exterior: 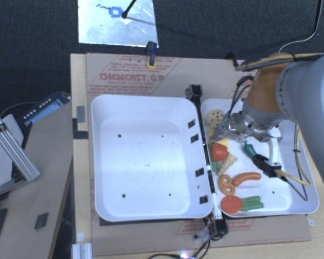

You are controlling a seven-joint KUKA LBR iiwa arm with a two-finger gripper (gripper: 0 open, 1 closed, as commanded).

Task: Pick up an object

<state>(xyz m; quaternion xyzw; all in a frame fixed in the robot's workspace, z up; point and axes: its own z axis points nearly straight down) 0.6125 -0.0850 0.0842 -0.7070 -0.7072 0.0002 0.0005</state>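
The gripper (222, 133) is being held low over the right bin (299, 198), just above a red toy (219, 151). Whether it is apart or together cannot be told. A sausage (246, 178) and pretzel (225, 184) are lying nearby.

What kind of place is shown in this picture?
Probably a robotics lab. A grey arm reaches over two white bins, the right one holding toy food such as a sausage, and cables run across the bench.
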